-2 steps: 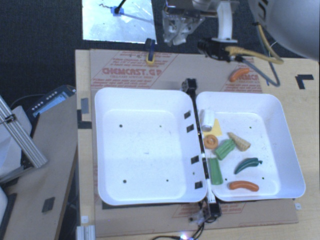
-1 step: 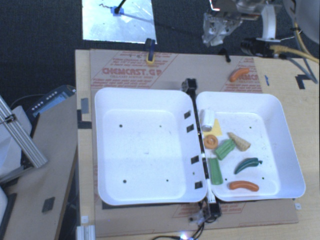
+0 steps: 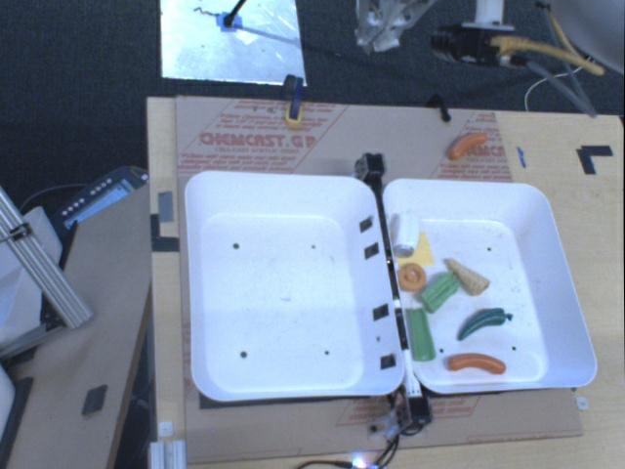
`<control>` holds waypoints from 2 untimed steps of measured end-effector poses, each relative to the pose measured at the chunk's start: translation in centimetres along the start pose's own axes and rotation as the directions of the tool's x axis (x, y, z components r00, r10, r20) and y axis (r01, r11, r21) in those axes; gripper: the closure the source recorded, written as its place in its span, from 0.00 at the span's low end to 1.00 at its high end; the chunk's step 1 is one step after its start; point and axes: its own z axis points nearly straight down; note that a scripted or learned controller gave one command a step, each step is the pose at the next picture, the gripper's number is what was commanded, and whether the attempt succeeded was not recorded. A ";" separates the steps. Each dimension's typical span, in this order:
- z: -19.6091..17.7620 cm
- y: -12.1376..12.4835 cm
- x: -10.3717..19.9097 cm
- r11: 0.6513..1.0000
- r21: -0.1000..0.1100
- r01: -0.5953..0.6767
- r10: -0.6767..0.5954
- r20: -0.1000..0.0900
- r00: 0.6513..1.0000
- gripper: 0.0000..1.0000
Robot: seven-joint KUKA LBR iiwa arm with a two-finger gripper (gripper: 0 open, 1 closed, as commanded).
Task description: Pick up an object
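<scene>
Nearest the camera, at the lower edge of the frame, two shallow white bins sit side by side on the bench. Only the right bin (image 3: pixel 562 262) holds things, and they crowd its left half, close to the wall shared with the left bin (image 3: pixel 283 291).

Lowest in that bin lies an orange sausage shape (image 3: pixel 477 363). Just above it sit a dark green pepper (image 3: pixel 483 321) and a green stick (image 3: pixel 421 333). Higher up are a ridged green piece (image 3: pixel 439 291), an orange ring (image 3: pixel 412 277), a tan cone (image 3: pixel 469 278), a yellow wedge (image 3: pixel 424 251) and a white cylinder (image 3: pixel 405 231).

Beyond the bins, another orange piece (image 3: pixel 468 145) rests on the bench.

At the top centre of the frame, well apart from everything, hangs the gripper (image 3: pixel 383 27). It appears empty, but it is too blurred to tell whether its fingers are spread or closed.

Several pieces touch or nearly touch, and some hug the dividing wall. A descent there would probably strike the wall or catch two pieces and slip.
</scene>
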 end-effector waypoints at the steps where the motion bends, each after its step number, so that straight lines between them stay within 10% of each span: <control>1: -2.3 -1.4 -9.1 1.000 0.004 -0.015 0.014 0.004 1.000 1.00; 2: -2.1 -0.1 -15.9 1.000 0.005 -0.015 0.015 0.006 1.000 1.00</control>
